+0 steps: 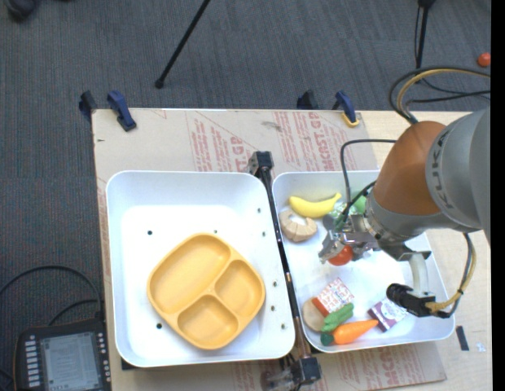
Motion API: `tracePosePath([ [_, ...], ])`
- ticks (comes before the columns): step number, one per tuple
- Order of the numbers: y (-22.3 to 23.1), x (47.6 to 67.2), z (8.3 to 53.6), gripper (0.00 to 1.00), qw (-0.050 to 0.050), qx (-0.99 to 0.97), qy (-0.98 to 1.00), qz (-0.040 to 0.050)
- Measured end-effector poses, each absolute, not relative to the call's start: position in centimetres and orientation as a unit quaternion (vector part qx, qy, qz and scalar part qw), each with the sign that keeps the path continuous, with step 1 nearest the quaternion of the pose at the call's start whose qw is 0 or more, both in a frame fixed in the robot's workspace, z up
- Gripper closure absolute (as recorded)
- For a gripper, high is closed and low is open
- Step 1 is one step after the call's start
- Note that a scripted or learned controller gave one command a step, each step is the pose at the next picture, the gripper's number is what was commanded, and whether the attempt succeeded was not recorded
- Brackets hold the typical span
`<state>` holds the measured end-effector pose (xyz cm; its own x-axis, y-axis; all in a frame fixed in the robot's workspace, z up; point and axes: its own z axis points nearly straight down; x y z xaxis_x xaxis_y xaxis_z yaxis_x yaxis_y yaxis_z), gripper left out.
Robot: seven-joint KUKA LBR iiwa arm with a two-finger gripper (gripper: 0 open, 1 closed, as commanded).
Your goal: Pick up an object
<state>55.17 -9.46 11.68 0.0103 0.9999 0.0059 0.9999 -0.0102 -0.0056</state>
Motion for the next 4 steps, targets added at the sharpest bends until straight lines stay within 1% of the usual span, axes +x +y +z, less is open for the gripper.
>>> tracePosePath([
  [3, -9.4, 55.4, 14.6, 1.0, 0.006, -0.71, -0.704, -0.0014],
  [4, -8.1, 59.5, 8.7, 1.0, 0.001, -0.706, -0.708, 0.0003],
])
